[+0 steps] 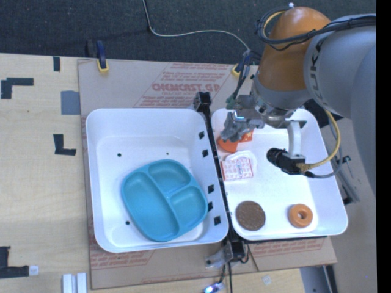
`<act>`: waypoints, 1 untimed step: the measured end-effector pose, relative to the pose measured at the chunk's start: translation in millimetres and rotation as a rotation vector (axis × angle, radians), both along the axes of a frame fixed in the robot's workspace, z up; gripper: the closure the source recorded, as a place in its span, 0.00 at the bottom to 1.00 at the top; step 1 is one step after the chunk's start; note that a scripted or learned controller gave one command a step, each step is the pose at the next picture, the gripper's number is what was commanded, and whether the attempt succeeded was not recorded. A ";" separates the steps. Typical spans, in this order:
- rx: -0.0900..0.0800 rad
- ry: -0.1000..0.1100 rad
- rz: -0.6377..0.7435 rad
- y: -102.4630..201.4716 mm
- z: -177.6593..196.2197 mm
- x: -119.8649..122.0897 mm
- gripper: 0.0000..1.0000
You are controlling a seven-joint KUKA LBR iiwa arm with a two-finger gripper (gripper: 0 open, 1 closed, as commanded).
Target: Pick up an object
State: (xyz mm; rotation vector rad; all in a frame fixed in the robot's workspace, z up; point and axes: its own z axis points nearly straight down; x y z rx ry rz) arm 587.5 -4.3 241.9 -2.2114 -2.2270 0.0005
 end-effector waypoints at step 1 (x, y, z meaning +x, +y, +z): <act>0.000 0.001 0.001 59.5 -6.4 -10.7 1.00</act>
